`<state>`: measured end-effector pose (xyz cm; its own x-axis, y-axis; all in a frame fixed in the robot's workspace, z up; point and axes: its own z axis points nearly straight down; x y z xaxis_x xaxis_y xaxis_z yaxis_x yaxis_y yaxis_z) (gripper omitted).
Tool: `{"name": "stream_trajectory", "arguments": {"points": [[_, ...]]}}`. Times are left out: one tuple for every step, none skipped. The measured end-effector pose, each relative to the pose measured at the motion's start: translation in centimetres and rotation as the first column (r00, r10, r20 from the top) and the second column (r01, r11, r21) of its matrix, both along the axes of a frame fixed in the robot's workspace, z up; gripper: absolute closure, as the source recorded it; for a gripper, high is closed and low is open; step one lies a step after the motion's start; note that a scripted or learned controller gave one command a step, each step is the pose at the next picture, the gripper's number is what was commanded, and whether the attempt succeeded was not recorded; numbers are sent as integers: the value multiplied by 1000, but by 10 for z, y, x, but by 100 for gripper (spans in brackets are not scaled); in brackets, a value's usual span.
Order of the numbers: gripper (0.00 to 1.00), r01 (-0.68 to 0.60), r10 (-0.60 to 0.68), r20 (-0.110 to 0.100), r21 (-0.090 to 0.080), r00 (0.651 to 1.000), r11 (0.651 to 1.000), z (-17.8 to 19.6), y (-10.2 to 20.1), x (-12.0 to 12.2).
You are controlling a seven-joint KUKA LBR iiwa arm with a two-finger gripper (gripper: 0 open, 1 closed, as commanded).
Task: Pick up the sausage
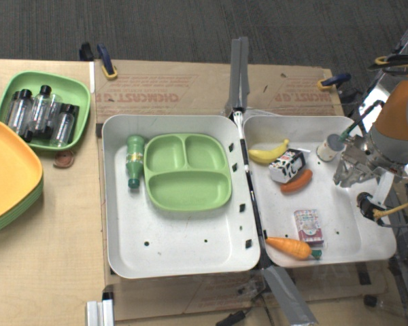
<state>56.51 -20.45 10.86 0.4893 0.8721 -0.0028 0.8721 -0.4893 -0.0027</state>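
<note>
The sausage [296, 182] is a short red-orange piece lying at a slant in the right bin [340, 246], touching the lower right corner of a small black-and-white carton [286, 166]. My gripper [351, 174] hangs over the right side of that bin, about a hand's width to the right of the sausage and apart from it. Nothing is seen held in it.
The right bin also holds a banana [268, 152], a carrot [289, 248], a pink box [308, 226] and a small grey-white cup [328, 147]. A green divided plate [187, 172] and a green bottle [134, 160] lie in the left bin [177, 246]. A tray of bottles [44, 111] and stacked yellow plates [10, 182] sit at the far left.
</note>
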Motion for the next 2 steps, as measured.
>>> {"name": "stream_trajectory", "arguments": {"points": [[100, 243, -243, -2, 1, 970, 970, -18, -6, -62], [100, 241, -241, -6, 0, 971, 971, -10, -6, -63]]}}
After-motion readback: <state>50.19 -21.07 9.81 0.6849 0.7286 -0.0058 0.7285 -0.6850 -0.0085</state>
